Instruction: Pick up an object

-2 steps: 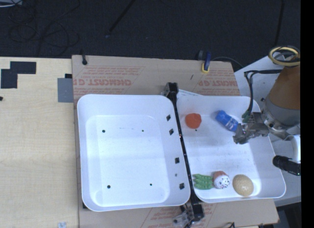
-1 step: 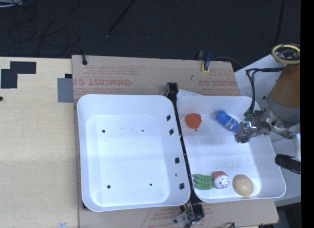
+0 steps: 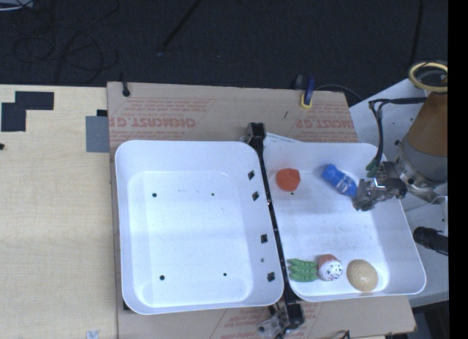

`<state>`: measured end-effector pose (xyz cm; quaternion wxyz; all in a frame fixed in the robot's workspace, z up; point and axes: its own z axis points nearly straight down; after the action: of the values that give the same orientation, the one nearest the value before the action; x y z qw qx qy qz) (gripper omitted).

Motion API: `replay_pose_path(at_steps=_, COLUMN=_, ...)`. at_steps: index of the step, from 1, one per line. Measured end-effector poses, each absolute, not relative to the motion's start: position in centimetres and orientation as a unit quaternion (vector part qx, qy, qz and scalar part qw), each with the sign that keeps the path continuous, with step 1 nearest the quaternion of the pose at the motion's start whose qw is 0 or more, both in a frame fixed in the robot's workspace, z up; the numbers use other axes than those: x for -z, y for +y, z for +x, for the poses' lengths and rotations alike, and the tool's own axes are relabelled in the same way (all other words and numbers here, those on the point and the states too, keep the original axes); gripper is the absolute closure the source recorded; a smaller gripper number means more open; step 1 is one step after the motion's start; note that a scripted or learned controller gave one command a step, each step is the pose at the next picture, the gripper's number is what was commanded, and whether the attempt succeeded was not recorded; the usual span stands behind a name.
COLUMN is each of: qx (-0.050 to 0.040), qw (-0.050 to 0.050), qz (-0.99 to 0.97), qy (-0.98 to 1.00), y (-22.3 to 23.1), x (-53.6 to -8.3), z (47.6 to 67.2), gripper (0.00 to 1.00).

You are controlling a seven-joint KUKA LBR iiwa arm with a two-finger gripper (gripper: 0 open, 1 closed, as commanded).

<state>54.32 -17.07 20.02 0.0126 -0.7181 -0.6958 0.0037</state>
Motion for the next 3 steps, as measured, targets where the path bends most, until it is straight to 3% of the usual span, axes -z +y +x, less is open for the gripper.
replay_pose_path(at_steps=1, qx=-0.0037, qw=0.013, qz=-0.718, qy=-0.696, y=-17.1, x=-21.0, z=54.3, gripper=1.00)
replay_pose_path(at_steps=2, qx=0.0021, qw=-0.005, qz=-0.709, qy=-0.705, y=-19.0, x=-34.2, z=48.5, gripper=1.00)
replay_pose_path(at_steps=3, qx=-0.0006, qw=0.000, qz=-0.708, qy=-0.707, y=-21.1, x=-34.0, z=47.6, gripper=1.00)
